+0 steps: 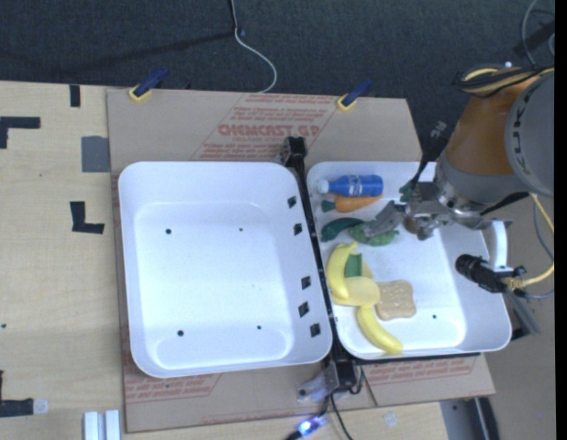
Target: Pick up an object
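The right bin (467, 333) holds several objects. A blue bottle (355, 186) lies at its far edge, with an orange carrot (356, 203) just in front of it. Dark green pieces (339, 228) lie below the carrot. A yellow banana (342, 275) curves along the left wall, a second banana (381, 331) lies near the front, and a slice of toast (395, 301) sits between them. My gripper (384, 222) hangs low over the bin's upper middle, directly above another green piece (375, 238). I see nothing held in it.
The left bin (146, 191) stands beside the right one, with a black hinge strip (305, 246) between them. Both rest on a cardboard sheet (256, 126). The arm's orange band (481, 136) and a black cable fitting (476, 271) overhang the right bin's right side.
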You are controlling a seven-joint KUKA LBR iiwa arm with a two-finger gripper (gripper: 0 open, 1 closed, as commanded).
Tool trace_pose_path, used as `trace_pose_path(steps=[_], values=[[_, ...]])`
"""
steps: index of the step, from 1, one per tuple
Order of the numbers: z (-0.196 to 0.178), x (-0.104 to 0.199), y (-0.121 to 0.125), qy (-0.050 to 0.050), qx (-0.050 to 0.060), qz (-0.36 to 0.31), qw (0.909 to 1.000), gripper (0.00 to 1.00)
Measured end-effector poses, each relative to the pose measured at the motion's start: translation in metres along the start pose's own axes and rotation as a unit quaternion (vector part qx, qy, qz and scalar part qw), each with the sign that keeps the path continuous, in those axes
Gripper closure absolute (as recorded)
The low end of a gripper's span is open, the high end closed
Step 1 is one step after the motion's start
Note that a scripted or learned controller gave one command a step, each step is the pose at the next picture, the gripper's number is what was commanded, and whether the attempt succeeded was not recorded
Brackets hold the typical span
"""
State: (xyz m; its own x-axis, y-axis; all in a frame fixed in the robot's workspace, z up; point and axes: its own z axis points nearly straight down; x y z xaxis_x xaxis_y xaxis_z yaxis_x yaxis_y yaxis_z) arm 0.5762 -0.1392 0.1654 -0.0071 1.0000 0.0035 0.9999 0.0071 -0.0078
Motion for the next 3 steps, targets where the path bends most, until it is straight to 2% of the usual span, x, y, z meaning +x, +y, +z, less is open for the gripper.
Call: trace_pose_path(steps=[1, 2, 3], values=[[0.003, -0.04, 0.047, -0.003, -0.005, 0.003, 1.0, 0.0], [0.086, 0.027, 0.089, -0.004, 0.007, 0.0, 1.0, 0.0], [0.073, 0.027, 0.089, -0.002, 0.005, 0.002, 1.0, 1.0]])
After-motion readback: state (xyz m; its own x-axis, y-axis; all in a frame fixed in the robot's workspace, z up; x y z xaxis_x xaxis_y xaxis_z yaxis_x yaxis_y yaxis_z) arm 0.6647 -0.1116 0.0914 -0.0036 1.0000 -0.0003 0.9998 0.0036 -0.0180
